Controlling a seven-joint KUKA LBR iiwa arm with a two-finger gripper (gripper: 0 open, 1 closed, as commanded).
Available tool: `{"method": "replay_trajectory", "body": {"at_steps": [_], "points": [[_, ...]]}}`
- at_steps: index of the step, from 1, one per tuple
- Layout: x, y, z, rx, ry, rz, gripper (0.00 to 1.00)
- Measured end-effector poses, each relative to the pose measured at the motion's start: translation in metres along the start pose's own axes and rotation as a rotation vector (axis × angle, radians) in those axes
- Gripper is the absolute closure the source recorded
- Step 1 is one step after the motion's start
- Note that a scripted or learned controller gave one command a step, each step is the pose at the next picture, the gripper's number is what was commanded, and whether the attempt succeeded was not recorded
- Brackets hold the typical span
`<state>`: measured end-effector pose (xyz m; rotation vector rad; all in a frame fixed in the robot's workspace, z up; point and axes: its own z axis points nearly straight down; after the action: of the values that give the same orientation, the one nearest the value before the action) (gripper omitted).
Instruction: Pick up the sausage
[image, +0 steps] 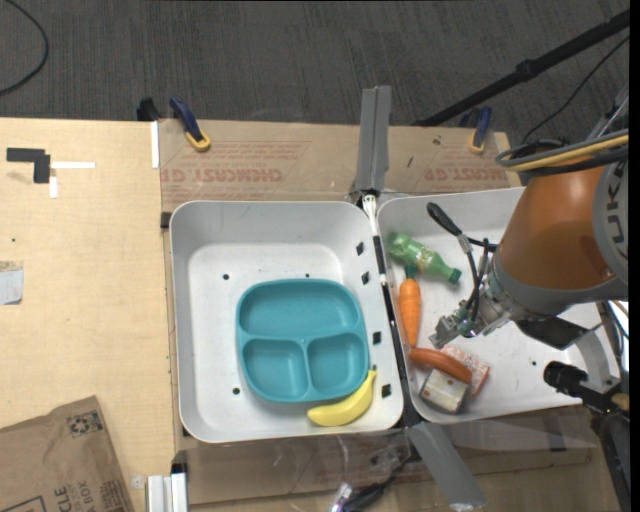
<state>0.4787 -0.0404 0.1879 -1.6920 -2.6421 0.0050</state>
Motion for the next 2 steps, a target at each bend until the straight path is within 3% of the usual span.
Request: {"method": "replay_trajectory", "body": {"at_steps": [1, 2], "points": [[-0.054, -0.026, 0.042, 0.001, 0.001, 0.124, 0.0], [-0.056, -0.02, 0.086, -0.02, -0.004, 0.11, 0.0]]}}
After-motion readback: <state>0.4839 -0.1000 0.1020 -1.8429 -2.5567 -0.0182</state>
